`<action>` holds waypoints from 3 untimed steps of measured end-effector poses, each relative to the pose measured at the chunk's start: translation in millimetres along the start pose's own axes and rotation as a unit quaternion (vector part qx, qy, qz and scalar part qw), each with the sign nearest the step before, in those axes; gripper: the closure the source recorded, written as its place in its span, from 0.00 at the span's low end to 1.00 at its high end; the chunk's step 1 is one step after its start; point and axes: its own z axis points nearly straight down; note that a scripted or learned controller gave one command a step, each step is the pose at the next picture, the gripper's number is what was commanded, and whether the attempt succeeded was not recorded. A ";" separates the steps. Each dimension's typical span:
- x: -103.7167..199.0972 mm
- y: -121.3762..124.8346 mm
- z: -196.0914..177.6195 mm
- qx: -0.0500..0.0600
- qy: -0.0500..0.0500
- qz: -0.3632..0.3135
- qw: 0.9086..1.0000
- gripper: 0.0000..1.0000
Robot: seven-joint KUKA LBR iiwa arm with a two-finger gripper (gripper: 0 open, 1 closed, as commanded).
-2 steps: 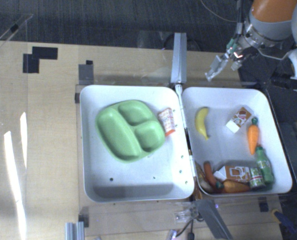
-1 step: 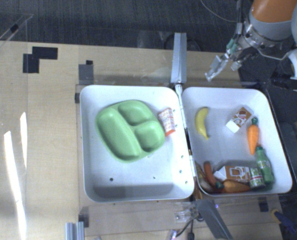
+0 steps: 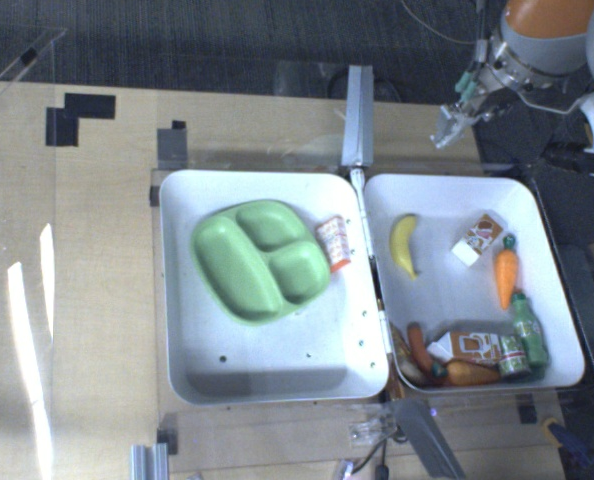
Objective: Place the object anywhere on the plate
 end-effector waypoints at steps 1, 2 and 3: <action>35.8 -52.4 118.6 0.002 0.001 0.014 1.000 1.00; 54.4 -112.5 145.8 0.002 0.002 0.020 1.000 1.00; 29.8 -183.1 180.9 0.003 0.002 0.078 0.997 1.00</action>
